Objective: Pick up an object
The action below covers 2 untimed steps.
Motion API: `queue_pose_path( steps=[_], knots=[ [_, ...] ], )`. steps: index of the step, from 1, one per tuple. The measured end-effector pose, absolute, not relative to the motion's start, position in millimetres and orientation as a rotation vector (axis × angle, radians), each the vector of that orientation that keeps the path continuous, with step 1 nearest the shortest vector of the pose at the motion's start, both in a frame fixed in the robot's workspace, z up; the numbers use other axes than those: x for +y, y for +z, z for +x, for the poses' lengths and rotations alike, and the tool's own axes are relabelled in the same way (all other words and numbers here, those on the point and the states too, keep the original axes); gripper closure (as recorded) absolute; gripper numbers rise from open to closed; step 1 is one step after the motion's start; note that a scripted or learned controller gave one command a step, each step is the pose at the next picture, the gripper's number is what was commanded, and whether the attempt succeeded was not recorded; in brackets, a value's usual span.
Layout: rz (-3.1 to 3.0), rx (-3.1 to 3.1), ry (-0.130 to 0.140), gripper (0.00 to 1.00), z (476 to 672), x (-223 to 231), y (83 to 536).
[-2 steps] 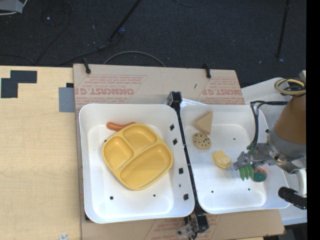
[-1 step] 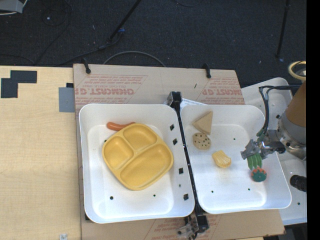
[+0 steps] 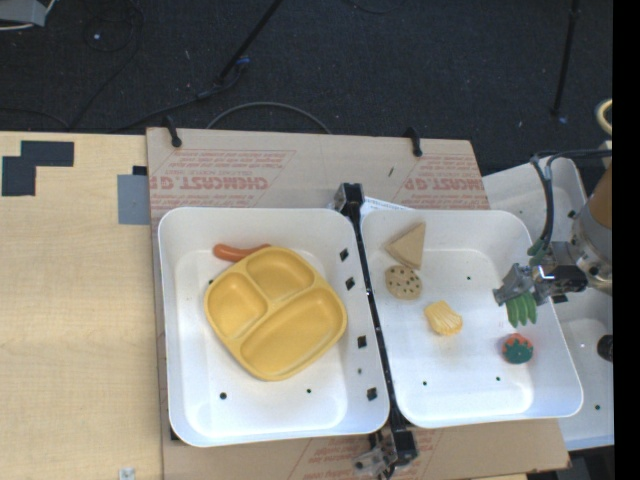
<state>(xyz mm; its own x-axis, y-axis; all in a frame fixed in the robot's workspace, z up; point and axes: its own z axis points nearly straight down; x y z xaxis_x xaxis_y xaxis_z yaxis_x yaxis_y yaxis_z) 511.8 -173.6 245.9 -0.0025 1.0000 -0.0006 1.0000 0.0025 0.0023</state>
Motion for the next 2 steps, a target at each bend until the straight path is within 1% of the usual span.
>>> queue_pose_path(
  steps=[1, 2],
  knots=[
    [2.219, 2.23, -0.001, 1.0, 521.1, -121, 232],
    [2.22, 2.228, -0.001, 1.0, 530.1, -79, 231]
  ],
)
